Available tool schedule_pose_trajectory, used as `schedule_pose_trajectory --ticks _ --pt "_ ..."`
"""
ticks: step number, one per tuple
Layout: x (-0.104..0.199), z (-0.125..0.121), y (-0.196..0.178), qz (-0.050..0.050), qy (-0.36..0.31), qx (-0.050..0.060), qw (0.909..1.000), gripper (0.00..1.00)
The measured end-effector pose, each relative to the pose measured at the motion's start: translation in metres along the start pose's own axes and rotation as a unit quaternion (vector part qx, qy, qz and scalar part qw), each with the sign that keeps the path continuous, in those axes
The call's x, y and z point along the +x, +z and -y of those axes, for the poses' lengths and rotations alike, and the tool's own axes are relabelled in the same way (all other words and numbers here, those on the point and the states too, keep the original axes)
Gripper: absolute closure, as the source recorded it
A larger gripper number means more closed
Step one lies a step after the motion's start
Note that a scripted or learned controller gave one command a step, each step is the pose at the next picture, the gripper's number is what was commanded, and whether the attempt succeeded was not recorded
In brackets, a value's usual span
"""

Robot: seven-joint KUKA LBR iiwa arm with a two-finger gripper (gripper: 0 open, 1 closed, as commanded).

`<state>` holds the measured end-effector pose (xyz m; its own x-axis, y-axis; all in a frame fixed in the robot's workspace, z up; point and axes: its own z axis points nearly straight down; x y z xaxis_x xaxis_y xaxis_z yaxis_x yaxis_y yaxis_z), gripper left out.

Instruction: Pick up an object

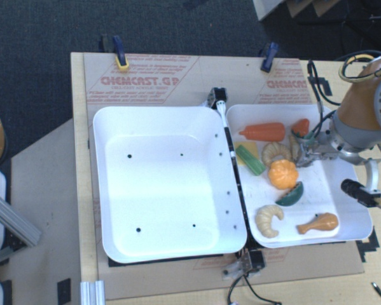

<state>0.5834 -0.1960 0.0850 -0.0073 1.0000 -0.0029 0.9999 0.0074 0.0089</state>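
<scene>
The right bin (pixel 354 229) holds toy foods: an orange carrot (pixel 263 132), a green pod (pixel 249 159), a tan pastry (pixel 276 151), a round orange (pixel 283 174), a dark green wedge (pixel 291 195), a cream croissant (pixel 270 220), a brown drumstick (pixel 319 222) and a small red piece (pixel 300 128). My gripper (pixel 301 154) reaches in from the right, low over the bin's upper middle, just right of the tan pastry and above the orange. Nothing shows between its fingers.
The left bin (pixel 114 126) sits beside the right one, with a black clip (pixel 218 96) at the top of their shared wall. The arm's grey wrist and orange band (pixel 362 110) cover the right bin's upper right corner. Blue clamps (pixel 119 49) hold the cardboard base.
</scene>
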Motion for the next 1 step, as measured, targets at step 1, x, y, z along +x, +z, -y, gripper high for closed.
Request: schedule_pose_trajectory --ticks 1 --pt "0.0739 0.0822 -0.0003 -0.004 0.003 0.008 1.0 1.0"
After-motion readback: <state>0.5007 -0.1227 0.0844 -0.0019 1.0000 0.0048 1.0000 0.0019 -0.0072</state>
